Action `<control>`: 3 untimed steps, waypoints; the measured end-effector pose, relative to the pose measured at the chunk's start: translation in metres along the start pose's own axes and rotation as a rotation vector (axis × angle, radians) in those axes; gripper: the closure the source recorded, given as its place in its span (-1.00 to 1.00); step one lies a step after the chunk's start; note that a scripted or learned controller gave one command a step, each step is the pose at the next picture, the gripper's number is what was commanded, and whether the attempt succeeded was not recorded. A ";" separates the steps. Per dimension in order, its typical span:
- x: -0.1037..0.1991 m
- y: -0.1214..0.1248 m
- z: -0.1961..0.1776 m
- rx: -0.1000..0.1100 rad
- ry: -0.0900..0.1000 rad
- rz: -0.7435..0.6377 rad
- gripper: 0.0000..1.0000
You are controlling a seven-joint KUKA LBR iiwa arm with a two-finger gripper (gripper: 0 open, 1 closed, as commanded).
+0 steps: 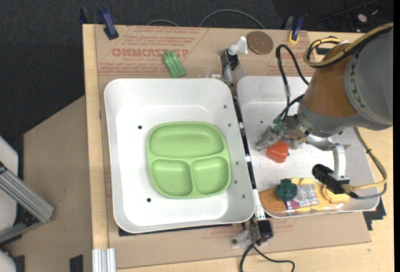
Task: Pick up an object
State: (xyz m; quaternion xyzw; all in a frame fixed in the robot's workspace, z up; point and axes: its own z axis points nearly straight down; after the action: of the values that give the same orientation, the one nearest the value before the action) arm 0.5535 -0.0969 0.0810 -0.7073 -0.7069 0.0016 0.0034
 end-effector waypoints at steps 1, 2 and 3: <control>-0.001 0.003 -0.014 -0.009 -0.003 0.000 1.00; 0.069 0.032 -0.110 -0.019 -0.001 -0.010 1.00; 0.008 0.045 -0.104 -0.010 -0.006 0.004 1.00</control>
State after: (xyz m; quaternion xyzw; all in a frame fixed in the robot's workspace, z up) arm 0.5997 -0.0893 0.1848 -0.7088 -0.7054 0.0003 -0.0023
